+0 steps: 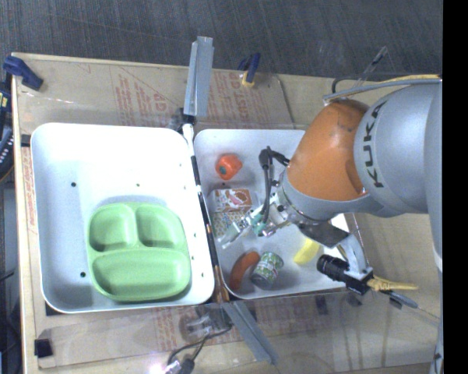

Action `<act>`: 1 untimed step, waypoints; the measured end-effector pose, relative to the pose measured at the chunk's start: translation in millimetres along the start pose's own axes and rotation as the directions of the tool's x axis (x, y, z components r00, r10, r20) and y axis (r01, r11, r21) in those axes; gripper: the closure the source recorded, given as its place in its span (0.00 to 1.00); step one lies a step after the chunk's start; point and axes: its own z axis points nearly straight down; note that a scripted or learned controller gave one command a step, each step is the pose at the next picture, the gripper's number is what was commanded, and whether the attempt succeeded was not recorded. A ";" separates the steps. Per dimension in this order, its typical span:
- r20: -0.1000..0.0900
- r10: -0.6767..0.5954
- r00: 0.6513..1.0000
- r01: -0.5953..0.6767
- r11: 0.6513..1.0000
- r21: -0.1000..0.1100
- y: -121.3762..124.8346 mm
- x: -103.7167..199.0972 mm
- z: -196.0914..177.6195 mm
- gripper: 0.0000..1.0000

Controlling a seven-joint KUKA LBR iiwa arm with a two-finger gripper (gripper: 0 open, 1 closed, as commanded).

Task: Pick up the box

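On the counter (pixel 101 100) two shallow white bins sit side by side. The left bin (pixel 54 162) holds a green divided tray (pixel 138 250) lying flat toward its near edge. The right bin (pixel 241 140) carries the smaller things: an orange ball-like piece (pixel 229 165) near the far left, the box (pixel 231 200), a small red and white printed carton, lying flat just below it by the bin's left wall, a reddish-brown rounded piece (pixel 243 266) and a green labelled can (pixel 268 266) touching side by side near the front wall, and a yellow piece (pixel 305 251) partly under the arm. The grey and orange arm (pixel 350 162) reaches in from the right, and its pincer (pixel 253 223) hangs low just beside the box's near right corner; whether its tips are spread or closed cannot be told, and the box does not show between them.
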 end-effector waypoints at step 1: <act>0.001 0.250 0.968 -0.250 0.968 -0.002 -50.4 -113.2 -8.2 0.00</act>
